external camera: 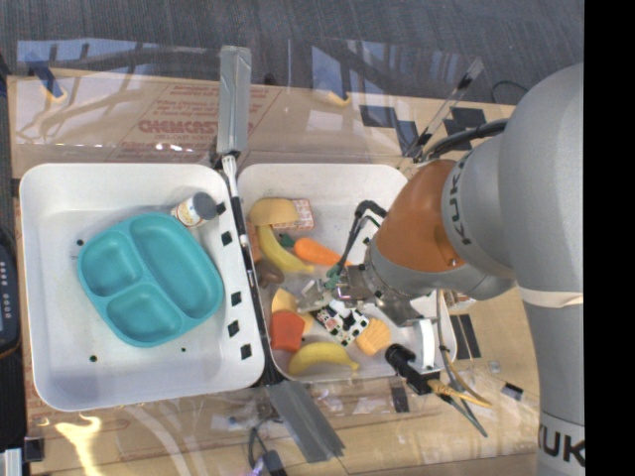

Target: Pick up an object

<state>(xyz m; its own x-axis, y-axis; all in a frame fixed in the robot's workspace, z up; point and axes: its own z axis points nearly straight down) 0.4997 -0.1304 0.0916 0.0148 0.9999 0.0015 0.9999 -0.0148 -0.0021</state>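
- Object to be picked: no single item is named; candidates lie heaped in the right bin (382, 178), among them a banana (276, 251) at 10 o'clock of the heap, a carrot (317, 253), a red block (288, 329) and a second banana (319, 357) at 6 o'clock.
- Gripper (335, 288) is seen low over the heap's centre; whether it is spread or pressed together cannot be told.
- An isolated item should be favoured, judged easier than tangled neighbours.
- The teal tray (149, 278) in the left bin (60, 365) should be left alone.
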